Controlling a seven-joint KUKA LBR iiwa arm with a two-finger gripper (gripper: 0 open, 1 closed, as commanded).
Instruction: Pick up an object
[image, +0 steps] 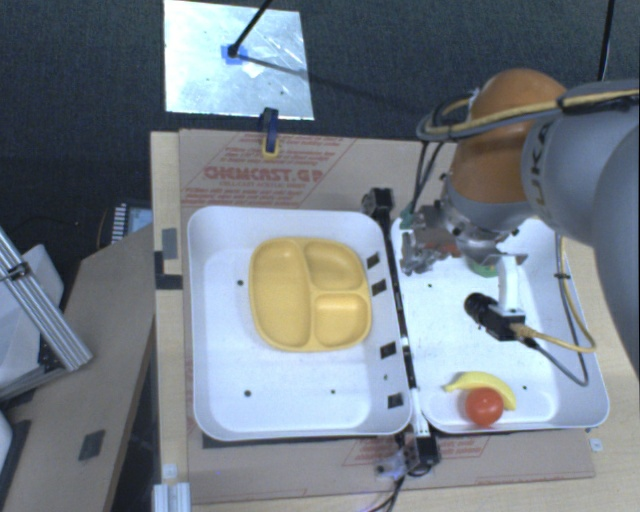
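Fingers of the gripper (418, 250): opening cannot be told; nothing seen held. Banana (480, 383) and tomato (485, 406) lie well toward the right bin's (590, 395) near edge.

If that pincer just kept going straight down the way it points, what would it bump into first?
Probably the bare white floor of the right bin below the pincer; the depth is hard to judge.
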